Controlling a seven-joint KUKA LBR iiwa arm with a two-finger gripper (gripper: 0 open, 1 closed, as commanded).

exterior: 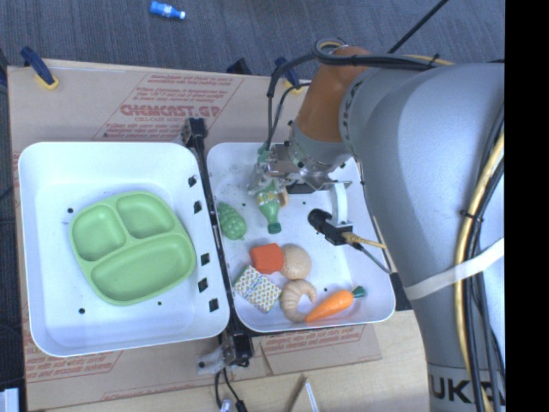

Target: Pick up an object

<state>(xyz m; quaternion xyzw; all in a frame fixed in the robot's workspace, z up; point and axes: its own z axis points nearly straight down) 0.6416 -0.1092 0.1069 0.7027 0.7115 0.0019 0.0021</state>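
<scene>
My gripper (271, 178) hangs low over the back part of the right bin (371, 256), under the orange wrist band. Directly below it and touching its tip is a small green bottle (272, 211) with a yellowish label, its neck pointing to the bin's front. I cannot tell whether the bottle is between the fingers. A green bumpy pickle (231, 221) lies left of the bottle. Toward the front lie an orange-red block (267, 258), a beige egg-shaped thing (298, 261), a checkered cracker (256, 288), a croissant (296, 299) and a carrot (333, 304).
The left bin (43, 178) holds a green divided plate (133, 245). Black clips (202, 230) line the wall between the two bins. The arm's large grey body covers the right side of the bench. A blue thing (166, 10) lies on the floor beyond the bench.
</scene>
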